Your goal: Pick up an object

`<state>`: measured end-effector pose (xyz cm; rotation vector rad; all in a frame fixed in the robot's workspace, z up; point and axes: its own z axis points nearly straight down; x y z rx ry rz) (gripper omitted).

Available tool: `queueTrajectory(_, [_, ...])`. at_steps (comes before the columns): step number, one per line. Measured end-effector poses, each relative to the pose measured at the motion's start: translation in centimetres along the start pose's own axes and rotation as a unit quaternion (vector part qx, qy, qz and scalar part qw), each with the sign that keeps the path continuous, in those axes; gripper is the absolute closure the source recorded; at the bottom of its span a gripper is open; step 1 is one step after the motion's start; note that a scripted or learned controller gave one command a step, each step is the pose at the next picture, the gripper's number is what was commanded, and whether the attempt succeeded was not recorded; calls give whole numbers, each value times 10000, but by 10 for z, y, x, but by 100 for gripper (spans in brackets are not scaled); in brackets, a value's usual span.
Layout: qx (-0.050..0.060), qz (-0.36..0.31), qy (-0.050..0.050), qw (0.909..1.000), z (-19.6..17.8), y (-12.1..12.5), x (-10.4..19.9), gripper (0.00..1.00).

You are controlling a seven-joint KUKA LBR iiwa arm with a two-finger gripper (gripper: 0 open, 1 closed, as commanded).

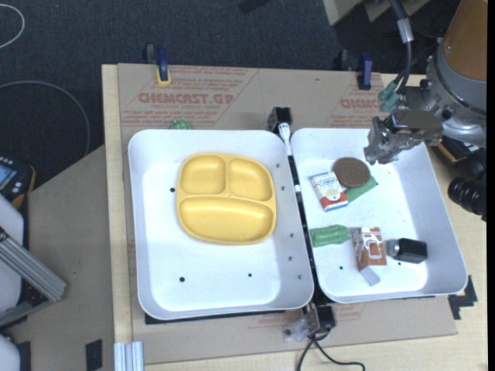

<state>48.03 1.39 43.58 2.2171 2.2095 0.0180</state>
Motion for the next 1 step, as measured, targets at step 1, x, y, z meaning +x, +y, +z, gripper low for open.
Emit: queueTrajectory(1, [105,-14,-1,9999,40,-2,8,100])
